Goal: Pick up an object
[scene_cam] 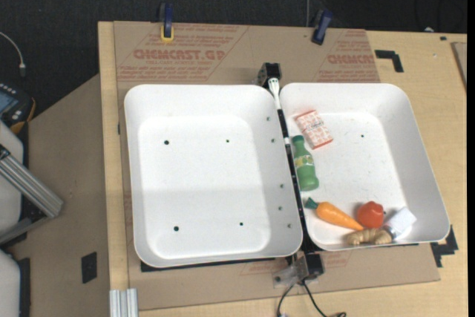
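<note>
The right bin (415, 152) holds several small objects. A red-and-white patterned packet (313, 128) lies near its upper left. Below it a green bottle (303, 163) rests along the left wall. An orange carrot (333, 214) lies at the front, with a red tomato-like ball (372, 214) to its right. A tan ginger-like piece (369, 237) sits against the front rim, beside a small white block (401, 223).
The left bin (141, 159) stands beside the right one on a cardboard sheet (223, 48). Two blue clamps (166, 17) (321, 24) grip the sheet's far edge. A metal rail (30, 185) slants at the left edge of the view.
</note>
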Controlling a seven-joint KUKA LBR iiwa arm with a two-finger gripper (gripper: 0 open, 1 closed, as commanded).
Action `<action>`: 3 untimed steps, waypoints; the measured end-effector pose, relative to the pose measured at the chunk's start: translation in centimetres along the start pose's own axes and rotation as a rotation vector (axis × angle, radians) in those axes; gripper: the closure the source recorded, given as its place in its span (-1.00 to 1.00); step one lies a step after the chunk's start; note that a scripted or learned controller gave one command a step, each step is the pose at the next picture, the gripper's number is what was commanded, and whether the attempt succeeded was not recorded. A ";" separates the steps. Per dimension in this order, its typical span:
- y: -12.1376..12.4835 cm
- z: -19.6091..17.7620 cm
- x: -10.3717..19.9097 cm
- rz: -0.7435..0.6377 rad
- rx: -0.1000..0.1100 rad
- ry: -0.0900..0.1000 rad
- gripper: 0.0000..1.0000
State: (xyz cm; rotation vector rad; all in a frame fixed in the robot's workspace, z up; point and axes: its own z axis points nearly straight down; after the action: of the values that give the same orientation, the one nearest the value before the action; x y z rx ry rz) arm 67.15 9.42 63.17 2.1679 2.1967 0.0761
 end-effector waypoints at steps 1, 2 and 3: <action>0.2 -1.1 0.1 -0.001 -0.021 0.001 1.00; 0.5 -2.1 0.2 -0.003 -0.044 0.002 1.00; 0.7 -3.2 0.3 -0.006 -0.070 0.003 1.00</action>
State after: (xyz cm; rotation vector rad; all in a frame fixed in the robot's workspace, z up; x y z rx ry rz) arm 67.64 9.72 66.42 2.1258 2.1679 0.1533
